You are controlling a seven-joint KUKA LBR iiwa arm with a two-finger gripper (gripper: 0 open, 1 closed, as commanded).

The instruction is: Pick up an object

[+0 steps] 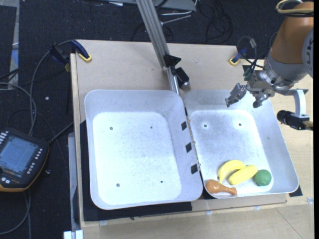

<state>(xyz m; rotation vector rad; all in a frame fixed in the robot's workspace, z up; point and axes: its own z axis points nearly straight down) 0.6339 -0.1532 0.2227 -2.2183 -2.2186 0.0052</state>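
Observation:
Two yellow bananas (236, 172) lie together at the near end of the right bin (271, 133). A green round fruit (262, 178) sits just right of them, and an orange-brown pear-shaped piece (220, 187) lies at their left by the bin's front rim. My gripper (246, 98) hangs above the far right part of that bin, well away from the fruit. Its two fingers stand spread apart with nothing between them.
The left bin (99, 103) sits beside the right one, with black clips along the shared rim (189, 146). A slanted metal pole (157, 34) rises behind the bins. Clamps sit at the bench's far corners, and a pendant (17, 158) lies at far left.

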